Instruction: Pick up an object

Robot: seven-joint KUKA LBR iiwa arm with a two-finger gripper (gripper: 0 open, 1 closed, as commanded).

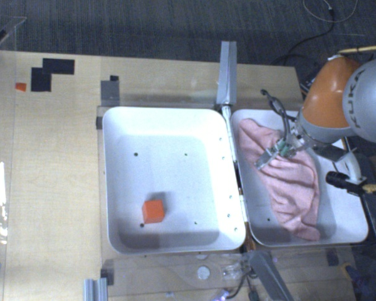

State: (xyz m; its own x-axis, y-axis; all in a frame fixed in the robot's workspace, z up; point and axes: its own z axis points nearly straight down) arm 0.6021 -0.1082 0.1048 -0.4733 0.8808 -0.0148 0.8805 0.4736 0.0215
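Note:
A pink cloth lies crumpled in the right bin, covering most of its left and middle floor. My gripper is low over the cloth's upper left part, reaching in from the right and touching or nearly touching the fabric. The grey arm with its orange band looms over the bin's top right corner. A small orange cube rests on the floor of the left bin, toward its lower left, far from the gripper.
A grey metal post stands behind the divider between the bins. Black shapes and a small orange marker lie on the wooden bench at top left. Cables and a black fitting sit by the right bin's right edge.

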